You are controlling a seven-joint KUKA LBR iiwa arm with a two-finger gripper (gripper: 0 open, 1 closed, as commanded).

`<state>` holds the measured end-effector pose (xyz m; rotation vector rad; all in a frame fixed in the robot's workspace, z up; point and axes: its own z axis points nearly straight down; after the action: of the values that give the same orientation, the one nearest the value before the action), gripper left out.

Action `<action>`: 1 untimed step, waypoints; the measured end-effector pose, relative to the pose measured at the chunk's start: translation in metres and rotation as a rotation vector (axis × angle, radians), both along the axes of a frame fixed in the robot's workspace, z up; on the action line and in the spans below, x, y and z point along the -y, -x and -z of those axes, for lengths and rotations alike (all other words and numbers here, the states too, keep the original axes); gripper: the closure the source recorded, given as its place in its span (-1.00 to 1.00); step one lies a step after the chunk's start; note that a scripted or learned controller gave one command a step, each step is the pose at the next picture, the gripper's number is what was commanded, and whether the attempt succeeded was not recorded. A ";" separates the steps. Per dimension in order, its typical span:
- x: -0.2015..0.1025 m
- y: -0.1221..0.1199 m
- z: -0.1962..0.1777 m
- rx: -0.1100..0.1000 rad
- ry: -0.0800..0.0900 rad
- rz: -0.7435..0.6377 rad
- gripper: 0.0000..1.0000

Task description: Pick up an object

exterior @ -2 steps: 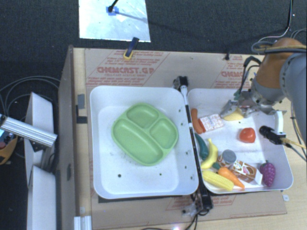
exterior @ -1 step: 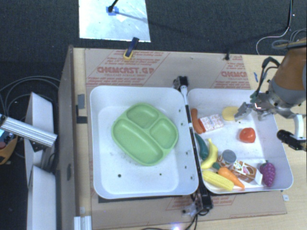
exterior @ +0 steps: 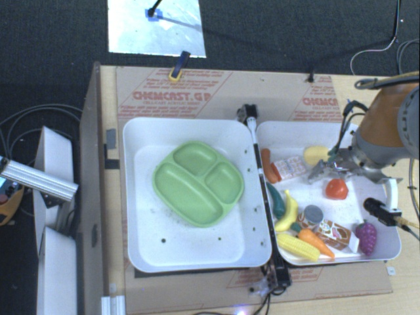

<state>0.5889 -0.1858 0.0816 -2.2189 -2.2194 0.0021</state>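
i see the gripper (exterior: 326,170) low in the right bin (exterior: 380,254), just beside the tomato (exterior: 336,189); can't tell finger state.

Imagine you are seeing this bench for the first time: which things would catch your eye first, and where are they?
The big green divided plate dominates the left bin. The right bin is crowded with bright toy food: a red tomato near the middle, a yellow lemon further back, and corn, a carrot and purple grapes along the front. The grey-and-orange arm leans in from the right.
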 end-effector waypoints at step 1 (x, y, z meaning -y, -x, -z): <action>0.021 -0.064 -0.004 0.012 0.005 -0.005 -1.00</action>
<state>0.6529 -0.2067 0.0860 -2.2213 -2.2337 -0.0062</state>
